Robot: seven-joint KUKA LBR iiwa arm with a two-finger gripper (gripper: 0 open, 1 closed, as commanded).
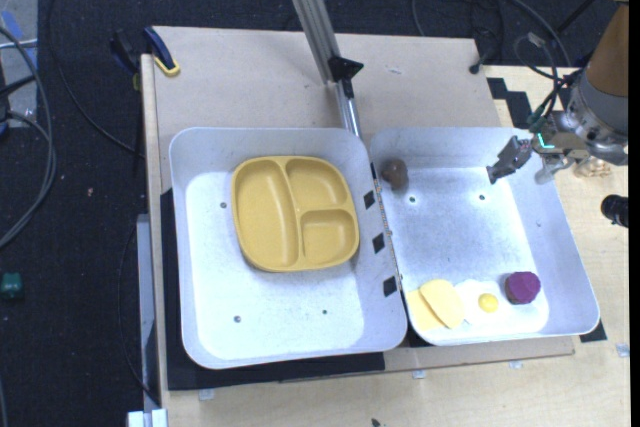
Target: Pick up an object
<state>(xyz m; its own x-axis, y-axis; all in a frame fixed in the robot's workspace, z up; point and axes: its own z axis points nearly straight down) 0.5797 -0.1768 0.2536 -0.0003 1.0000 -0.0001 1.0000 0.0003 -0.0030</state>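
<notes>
The right bin (pixel 470 225) holds several small objects. A brown lump (pixel 395 173) lies in its far left corner. Along its near edge sit a purple piece (pixel 522 287), a small yellow ball (pixel 487 303) and a flat pale yellow piece (pixel 440 303). My gripper (pixel 525 167) hangs over the bin's far right side, well apart from all of them. Its fingers are spread open with nothing between them.
In the left bin (pixel 200 245) lies a yellow divided tray (pixel 296 212). A slanted metal pole (pixel 315 10) runs from the top of the view down to the gap between the bins. Cables lie on the dark floor around the bench.
</notes>
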